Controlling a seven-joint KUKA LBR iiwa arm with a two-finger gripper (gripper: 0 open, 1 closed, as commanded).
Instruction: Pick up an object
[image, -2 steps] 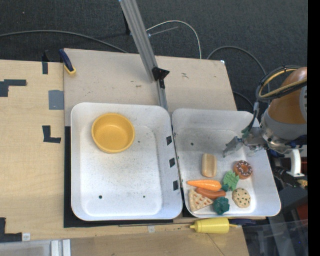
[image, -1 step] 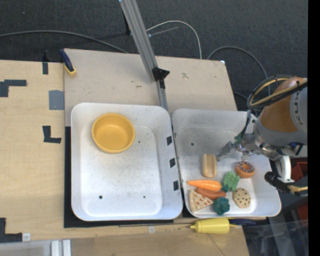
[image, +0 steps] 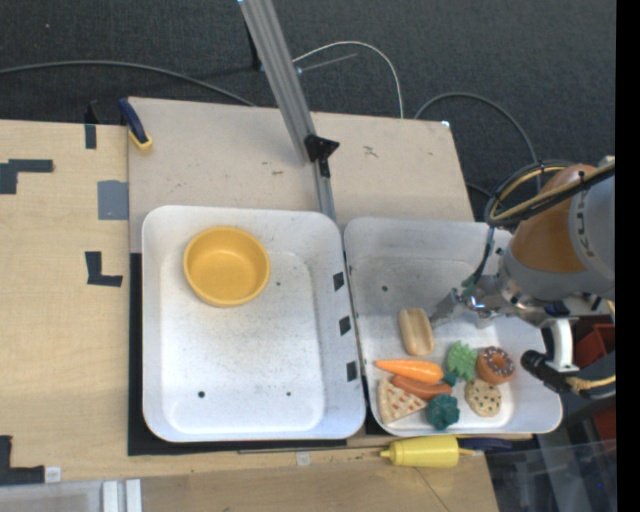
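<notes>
The right bin (image: 400, 245) holds several toy foods in its near half: a tan bread roll (image: 416, 331), an orange carrot (image: 409, 370), a pizza slice (image: 397, 403), a dark green broccoli (image: 442, 411), a light green lettuce piece (image: 461, 359), a chocolate donut (image: 494, 365) and a cookie (image: 483, 398). My gripper (image: 455, 303) hangs over the right bin, just right of and above the bread roll, with nothing seen in it. The grey arm with its orange band (image: 548, 235) reaches in from the right.
A yellow bowl (image: 227, 264) sits at the far left of the left bin (image: 250, 400). A yellow mustard bottle (image: 425, 452) lies on the bench in front of the right bin. A slanted metal pole (image: 290, 90) stands behind the bins.
</notes>
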